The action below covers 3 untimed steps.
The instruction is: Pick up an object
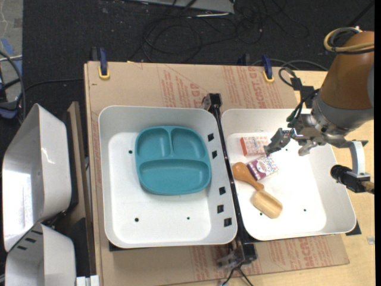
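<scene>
Jaws (278, 140) hang in the right bin (333, 219), grip state unreadable. Purple packet (262, 168) just below them, wooden scoop (257, 192) further below. Nothing lifted; the grasp remains.

Brown bench board (178, 82), blue clamps (103, 61), black cables on dark floor (178, 28)

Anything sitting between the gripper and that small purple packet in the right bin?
Nothing visible does. The gripper hangs just up and right of the purple packet. The red-and-white packet lies beside that path, to the left, and the wooden scoop lies below the packet.
</scene>
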{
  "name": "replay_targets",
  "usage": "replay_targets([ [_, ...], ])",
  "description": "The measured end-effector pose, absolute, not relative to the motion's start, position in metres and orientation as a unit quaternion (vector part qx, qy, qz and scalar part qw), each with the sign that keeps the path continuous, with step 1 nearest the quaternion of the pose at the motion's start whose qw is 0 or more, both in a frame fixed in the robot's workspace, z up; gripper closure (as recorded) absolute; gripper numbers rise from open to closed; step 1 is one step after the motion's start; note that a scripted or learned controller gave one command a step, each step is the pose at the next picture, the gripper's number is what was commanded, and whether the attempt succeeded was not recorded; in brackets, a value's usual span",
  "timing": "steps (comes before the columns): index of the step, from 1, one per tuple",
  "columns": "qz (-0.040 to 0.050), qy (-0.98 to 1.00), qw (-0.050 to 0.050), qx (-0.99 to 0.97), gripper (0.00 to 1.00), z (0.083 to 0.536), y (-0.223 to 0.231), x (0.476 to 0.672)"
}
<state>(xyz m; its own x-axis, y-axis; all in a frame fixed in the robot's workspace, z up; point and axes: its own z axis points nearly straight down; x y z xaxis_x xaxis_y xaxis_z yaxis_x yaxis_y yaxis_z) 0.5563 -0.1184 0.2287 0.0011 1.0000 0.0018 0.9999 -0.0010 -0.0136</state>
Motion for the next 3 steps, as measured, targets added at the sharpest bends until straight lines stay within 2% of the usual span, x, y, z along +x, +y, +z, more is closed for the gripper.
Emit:
replay_targets([
  [1,0.0002,-0.708,0.000,-0.707,0.00,0.236,-0.118,0.559],
  [2,0.0002,-0.707,0.000,-0.708,0.00,0.185,-0.121,0.550],
  [3,0.0014,-0.707,0.002,-0.708,0.00,0.121,-0.120,0.549],
])
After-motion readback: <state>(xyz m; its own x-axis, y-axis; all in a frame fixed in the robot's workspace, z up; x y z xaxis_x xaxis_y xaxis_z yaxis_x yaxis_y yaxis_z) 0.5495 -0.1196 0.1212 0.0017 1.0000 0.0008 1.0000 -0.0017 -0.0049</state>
